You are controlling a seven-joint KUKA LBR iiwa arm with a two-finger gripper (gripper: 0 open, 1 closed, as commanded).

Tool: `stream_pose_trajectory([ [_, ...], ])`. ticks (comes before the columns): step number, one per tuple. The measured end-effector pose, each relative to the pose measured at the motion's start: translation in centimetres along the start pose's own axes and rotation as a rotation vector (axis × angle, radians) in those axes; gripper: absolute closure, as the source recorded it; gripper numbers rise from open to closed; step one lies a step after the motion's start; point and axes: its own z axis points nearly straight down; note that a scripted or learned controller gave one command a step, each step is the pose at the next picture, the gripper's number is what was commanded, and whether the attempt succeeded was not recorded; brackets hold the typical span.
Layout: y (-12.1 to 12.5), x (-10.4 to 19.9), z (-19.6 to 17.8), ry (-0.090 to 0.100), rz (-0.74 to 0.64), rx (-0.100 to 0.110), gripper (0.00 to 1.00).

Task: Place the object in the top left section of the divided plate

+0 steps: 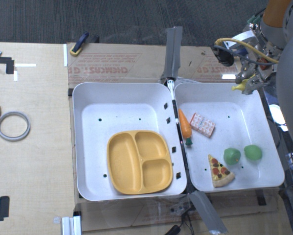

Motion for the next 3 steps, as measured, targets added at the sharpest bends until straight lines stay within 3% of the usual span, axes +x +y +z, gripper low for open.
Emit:
stream_pose_trajectory([
  [3, 0.3, -0.1, -2.1, -0.014, -0.002, 0.002, 1.0],
])
